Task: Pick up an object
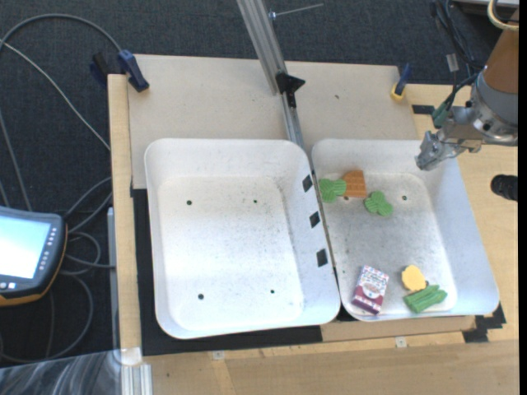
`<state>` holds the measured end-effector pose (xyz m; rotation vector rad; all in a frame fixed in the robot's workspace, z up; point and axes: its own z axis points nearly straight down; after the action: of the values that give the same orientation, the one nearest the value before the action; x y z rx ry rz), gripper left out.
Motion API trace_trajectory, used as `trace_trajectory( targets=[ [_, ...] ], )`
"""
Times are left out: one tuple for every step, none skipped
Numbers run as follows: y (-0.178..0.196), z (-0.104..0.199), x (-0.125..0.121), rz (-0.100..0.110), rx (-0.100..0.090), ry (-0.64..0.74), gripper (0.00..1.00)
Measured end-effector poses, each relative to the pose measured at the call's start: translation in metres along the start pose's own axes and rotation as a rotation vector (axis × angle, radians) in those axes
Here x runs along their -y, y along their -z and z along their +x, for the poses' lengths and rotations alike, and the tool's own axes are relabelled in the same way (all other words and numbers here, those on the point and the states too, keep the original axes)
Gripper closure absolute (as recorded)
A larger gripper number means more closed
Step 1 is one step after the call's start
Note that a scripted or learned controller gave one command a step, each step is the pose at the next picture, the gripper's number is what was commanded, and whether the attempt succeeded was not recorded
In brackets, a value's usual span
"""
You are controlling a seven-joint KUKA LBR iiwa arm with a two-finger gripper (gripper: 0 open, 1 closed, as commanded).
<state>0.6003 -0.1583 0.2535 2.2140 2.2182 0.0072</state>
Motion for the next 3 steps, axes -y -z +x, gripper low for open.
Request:
trace_trajectory(
  targets=[
    [0.007, 0.058, 0.015, 0.011, -0.006, 0.005, 1.0],
    [-0.006, 0.106, 0.03, 0.013, -0.005, 0.004, 1.0],
    [-0.015, 0.166, 0.036, 0.013, -0.006, 0.005, 1.0]
  ],
)
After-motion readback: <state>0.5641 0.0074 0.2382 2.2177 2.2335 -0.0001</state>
